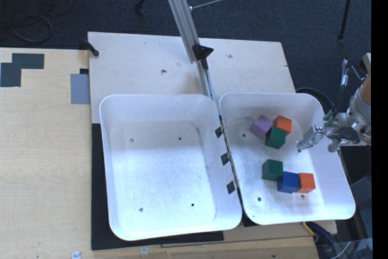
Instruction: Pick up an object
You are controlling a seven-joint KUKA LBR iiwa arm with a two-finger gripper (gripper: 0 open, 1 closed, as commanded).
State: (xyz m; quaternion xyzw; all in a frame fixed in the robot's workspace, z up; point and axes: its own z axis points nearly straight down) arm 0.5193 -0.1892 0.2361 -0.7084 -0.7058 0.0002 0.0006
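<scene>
Several small blocks lie in the right bin (327,206). A purple block (262,126), an orange block (282,124) and a green block (275,138) huddle together near the bin's middle. Closer to the front sit a second green block (272,169), a blue block (288,181) and another orange block (307,182), the last two touching. My gripper (320,141) hangs over the right side of this bin, just right of the upper cluster. Its fingers are open and nothing is between them.
The left bin (121,130) sits beside the right one, with a divider wall and black clips (225,158) between them. A slanted aluminium post (182,15) rises from behind the bins. Cables run off the bench's right edge.
</scene>
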